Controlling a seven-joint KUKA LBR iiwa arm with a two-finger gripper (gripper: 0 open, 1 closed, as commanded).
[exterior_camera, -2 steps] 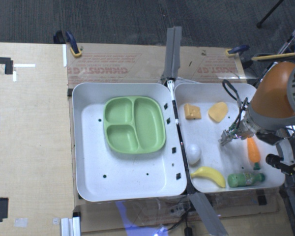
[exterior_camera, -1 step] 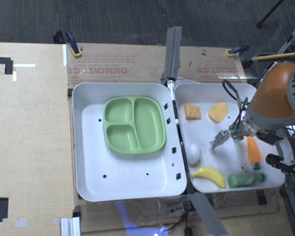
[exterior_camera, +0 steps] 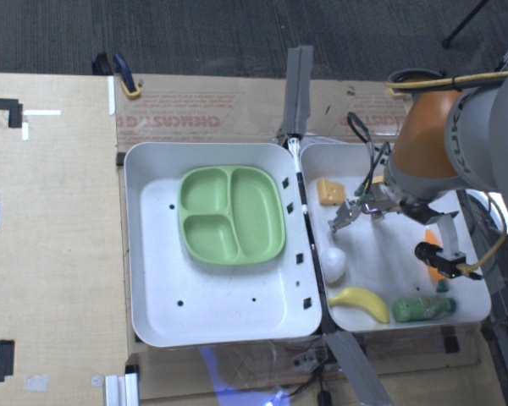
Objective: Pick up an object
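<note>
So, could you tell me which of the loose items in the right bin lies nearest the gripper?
The yellow block, just left of the gripper; the white ball, banana and green bottle lie farther toward the bin's front.

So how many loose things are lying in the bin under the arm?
5 that I can see: a yellow block at the back, a white ball, a banana, a green bottle in front, an orange piece beside the arm, which may hide more.

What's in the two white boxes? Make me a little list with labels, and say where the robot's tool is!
left bin: green divided plate
right bin: yellow block, white ball, banana, green bottle, orange item partly hidden
tool: low over the right bin, between the yellow block and the white ball
held: nothing seen between its fingers
</note>
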